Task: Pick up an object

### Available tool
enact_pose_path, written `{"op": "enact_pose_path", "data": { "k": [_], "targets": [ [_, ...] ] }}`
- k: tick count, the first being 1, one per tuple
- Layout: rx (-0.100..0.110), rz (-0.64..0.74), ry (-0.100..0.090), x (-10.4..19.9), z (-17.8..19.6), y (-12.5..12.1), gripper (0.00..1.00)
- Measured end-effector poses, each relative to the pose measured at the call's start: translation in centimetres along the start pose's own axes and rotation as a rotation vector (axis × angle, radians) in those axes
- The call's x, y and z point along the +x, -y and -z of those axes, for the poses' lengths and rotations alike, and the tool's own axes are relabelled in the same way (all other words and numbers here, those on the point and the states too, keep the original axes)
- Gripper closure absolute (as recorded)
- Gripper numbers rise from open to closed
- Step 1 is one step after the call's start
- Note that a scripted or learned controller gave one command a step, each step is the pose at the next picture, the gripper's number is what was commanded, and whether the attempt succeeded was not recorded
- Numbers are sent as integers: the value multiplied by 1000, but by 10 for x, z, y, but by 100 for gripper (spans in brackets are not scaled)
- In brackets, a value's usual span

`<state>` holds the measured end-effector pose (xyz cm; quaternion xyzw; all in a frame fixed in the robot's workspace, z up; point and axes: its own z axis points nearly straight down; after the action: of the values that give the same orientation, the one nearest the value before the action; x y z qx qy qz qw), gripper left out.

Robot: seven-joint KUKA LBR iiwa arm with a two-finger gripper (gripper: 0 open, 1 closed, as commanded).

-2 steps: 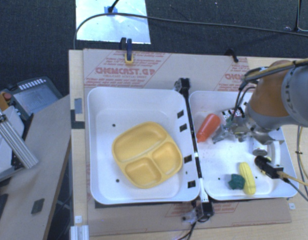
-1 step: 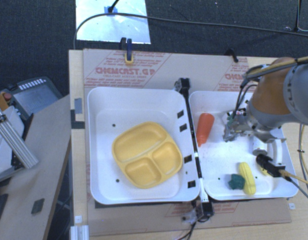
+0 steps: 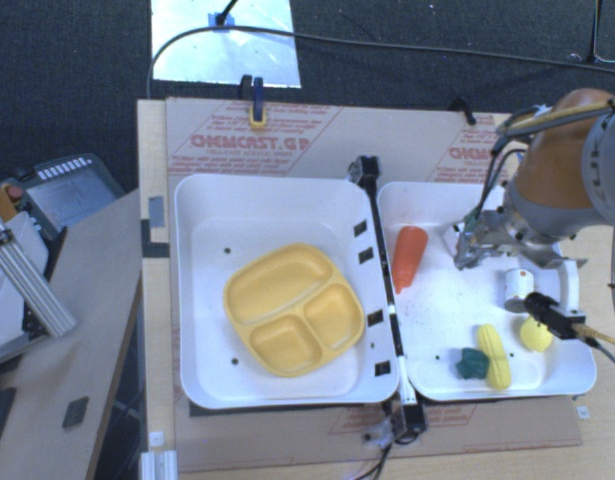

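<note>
A: The gripper (image 3: pixel 469 251) hangs over the right bin (image 3: pixel 437 368); its finger state cannot be told. The carrot (image 3: pixel 408 256) lies just left of it.

B: It should shift left, align across the carrot's width, then descend.

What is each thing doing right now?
Tray: lying flat in the left bin, right way up, nothing in it.
Carrot: lying in the right bin, apart from the hand.
Corn: lying down, touching the green toy.
Hand: low over the right bin, beside the carrot.
</note>
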<state>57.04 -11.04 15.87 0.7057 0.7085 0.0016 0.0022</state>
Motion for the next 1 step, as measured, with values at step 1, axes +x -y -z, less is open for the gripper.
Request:
{"op": "enact_pose_path", "data": {
  "k": [1],
  "targets": [
    [0, 0, 0, 1, 43, -3, 100]
  ]
}}
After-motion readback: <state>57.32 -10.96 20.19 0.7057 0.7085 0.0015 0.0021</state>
